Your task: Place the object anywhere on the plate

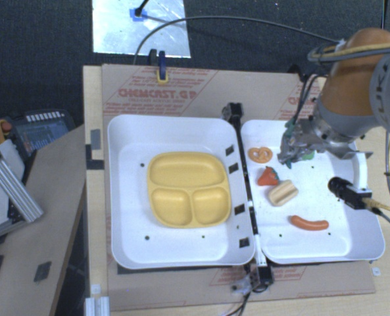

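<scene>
Plate (187,196), yellow and divided, is seen in the left bin (125,176). Pretzel (260,155), strawberry (268,176), bread roll (281,193) and sausage (308,224) are scattered in the right bin (359,242); all are judged light, rigid toys, best pinched across the middle. Whether the gripper (293,151) is released or clenched cannot be told.

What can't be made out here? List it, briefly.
- Gripper: in the camera view, blur and the arm's wrist above it hide the tips; open or shut can't be told.
- Something green by the gripper: too blurred to tell whether it is held.
- Right bin: the arm covers its far right corner.
- Plate, pretzel, sausage: plain.
</scene>
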Tool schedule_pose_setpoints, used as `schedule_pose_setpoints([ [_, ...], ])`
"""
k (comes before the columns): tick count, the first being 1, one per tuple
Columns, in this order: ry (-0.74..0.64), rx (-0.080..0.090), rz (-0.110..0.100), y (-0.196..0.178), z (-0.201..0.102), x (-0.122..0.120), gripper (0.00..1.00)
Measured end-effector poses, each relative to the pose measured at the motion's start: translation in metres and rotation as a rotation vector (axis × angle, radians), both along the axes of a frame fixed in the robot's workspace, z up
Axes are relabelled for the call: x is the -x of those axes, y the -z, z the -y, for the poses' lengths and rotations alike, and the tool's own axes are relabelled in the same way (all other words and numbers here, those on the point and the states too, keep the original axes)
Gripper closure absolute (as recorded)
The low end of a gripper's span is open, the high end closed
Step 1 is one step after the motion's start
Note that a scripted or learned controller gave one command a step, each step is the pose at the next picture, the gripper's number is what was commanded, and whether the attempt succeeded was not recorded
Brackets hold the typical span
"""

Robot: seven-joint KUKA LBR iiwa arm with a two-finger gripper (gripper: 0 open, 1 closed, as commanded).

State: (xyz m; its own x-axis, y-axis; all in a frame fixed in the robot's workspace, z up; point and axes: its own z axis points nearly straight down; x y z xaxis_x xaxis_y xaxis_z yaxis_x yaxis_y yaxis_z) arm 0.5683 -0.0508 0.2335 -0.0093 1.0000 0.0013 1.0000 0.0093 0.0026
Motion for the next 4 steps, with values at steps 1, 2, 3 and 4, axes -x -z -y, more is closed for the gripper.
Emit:
schedule_pose_setpoints([
  [1,-0.001,-0.001,0.001,-0.008,-0.05,-0.016,1.0],
  [2,-0.001,-0.001,0.001,-0.012,-0.107,-0.033,1.0],
  [3,0.001,0.0,0.0,-0.003,-0.151,-0.049,1.0],
  [4,0.004,0.001,-0.001,-0.003,-0.149,-0.049,0.0],
])
